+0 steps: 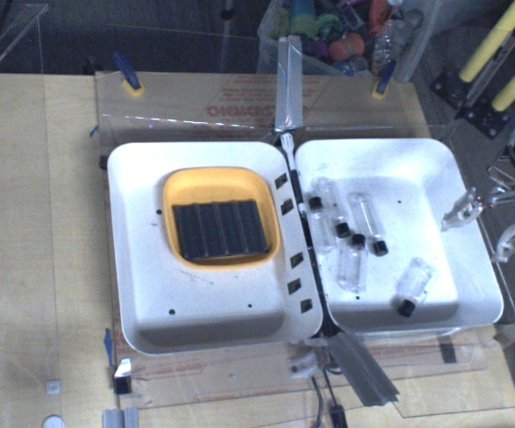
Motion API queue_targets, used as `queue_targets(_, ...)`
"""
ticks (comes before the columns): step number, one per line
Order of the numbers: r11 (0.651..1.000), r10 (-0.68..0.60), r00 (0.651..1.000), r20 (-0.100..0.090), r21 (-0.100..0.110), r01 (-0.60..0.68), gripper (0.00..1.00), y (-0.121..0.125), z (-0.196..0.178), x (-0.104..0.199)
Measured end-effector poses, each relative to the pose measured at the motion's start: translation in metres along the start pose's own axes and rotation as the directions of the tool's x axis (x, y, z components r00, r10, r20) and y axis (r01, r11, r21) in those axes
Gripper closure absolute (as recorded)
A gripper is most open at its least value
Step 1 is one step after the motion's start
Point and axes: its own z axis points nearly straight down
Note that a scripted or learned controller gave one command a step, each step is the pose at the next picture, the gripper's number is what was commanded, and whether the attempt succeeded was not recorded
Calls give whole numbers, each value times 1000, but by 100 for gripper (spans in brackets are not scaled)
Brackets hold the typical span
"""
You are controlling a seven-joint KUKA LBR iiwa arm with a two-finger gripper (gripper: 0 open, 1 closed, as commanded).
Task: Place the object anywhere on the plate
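- Vial (414, 282) lying nearest the front, clear with a black cap, sits in the right bin (436, 163), well apart from the yellow plate (177, 185) and on the far side of the divider from it. Standing clear of the others, it looks like the easiest pick.
- Gripper (482, 226) hangs over the right bin's outer rim, further from the plate than any vial. Its fingers look spread, with nothing between them.
- Cluster of vials (354, 232) lies further back, closer to the plate than the lone vial, just across the divider. They crowd one another, so a grasp there risks nudging the neighbours.
- Plate itself rests in the left bin (133, 239), with a dark ridged insert (220, 228) at its middle.
- Judgement: the grasp is not yet made. To do it well, descend over the lone vial with the jaws across its narrow width, close around mid-body rather than on the cap, lift clear of the divider, then release low over the plate so the round vial does not roll off.
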Motion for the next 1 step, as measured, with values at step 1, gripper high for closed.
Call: queue_targets(1, 1000, -28, 1000, 1, 2, 28, 0, 17, -28, 18)
